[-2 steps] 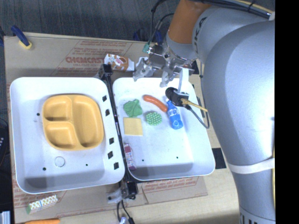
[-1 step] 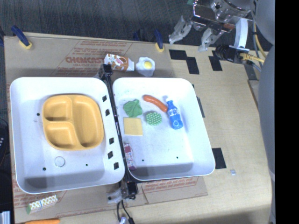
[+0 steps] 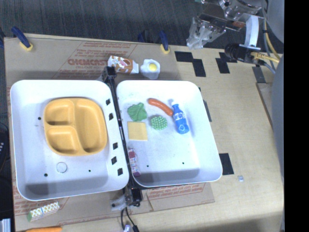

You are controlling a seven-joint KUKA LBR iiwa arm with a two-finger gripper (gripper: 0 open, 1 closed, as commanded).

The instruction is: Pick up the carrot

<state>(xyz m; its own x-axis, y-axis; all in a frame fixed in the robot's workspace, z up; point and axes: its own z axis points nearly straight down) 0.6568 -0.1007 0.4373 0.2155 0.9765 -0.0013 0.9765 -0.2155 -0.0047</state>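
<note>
- The bench (image 3: 241, 129) was a pale, wood-coloured board with black tape marks. A sheet of printed brown cardboard (image 3: 91, 54) lay under the bins, and dark ribbed flooring showed beyond the bench's far edge.
- Two shallow white bins sat side by side. The left bin (image 3: 24, 144) touched the right bin (image 3: 203, 149) along their shared rim.
- Left of the right bin, one yellow divided plate (image 3: 75, 125) lay in the left bin.
- Five things lay in the right bin:
  - one carrot (image 3: 160, 106), orange-red and slanted, in the far middle
  - one blue bottle (image 3: 180, 120) just right of the carrot
  - one green leafy piece (image 3: 137, 111) to the carrot's left
  - one green knobbly ball (image 3: 158, 123) in front of the carrot
  - one yellow square slice (image 3: 137, 130) near the left wall
- Just beyond the right bin's far left corner stood one small carton (image 3: 120, 64) and one toy egg (image 3: 150, 68).
- One gripper (image 3: 203, 34) hung above the bench, beyond the right bin's far right corner and well apart from the carrot. It held nothing, and it could not be told whether the claw was wide or narrow.
</note>
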